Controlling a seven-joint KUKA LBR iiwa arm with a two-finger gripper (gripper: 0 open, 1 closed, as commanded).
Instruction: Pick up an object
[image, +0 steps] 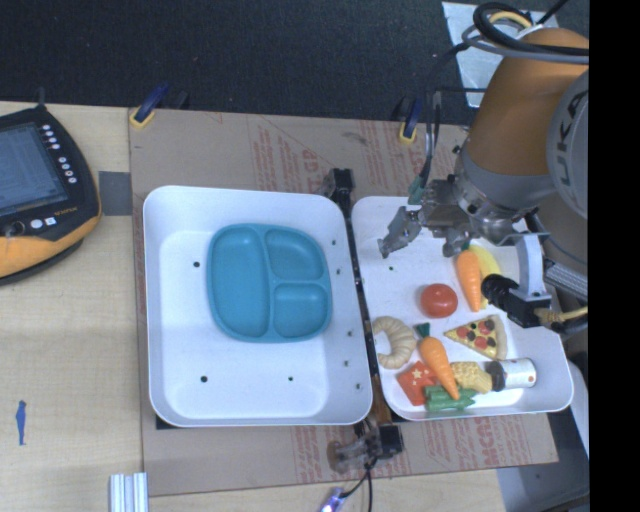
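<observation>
Nearest the camera, along the front wall of my right-hand shallow white bin (400, 215), lie a green plastic piece (440, 401), a red plastic piece (414, 379), a small orange plastic carrot (437, 361), a yellow corn cob (468, 375) and a white cylinder with a dark cap (512, 375). Just beyond them sit a tan ring-shaped pastry (393, 340) and a toy pizza wedge (479, 336). Mid-bin, standing apart from its neighbours, is a round red plastic tomato (438, 299), my likeliest target: by its look light, rigid and smooth, apt to roll, so best pinched across its widest girth from above. Farther back a second orange carrot (470, 278) touches a yellow piece (487, 262). Farthest, my hand (398, 235) hangs over the bare rear-left floor of this bin, fingers spread, nothing between them. The left white bin (165, 300) holds a teal divided plate (268, 281); both rest on the worktop (80, 350).
</observation>
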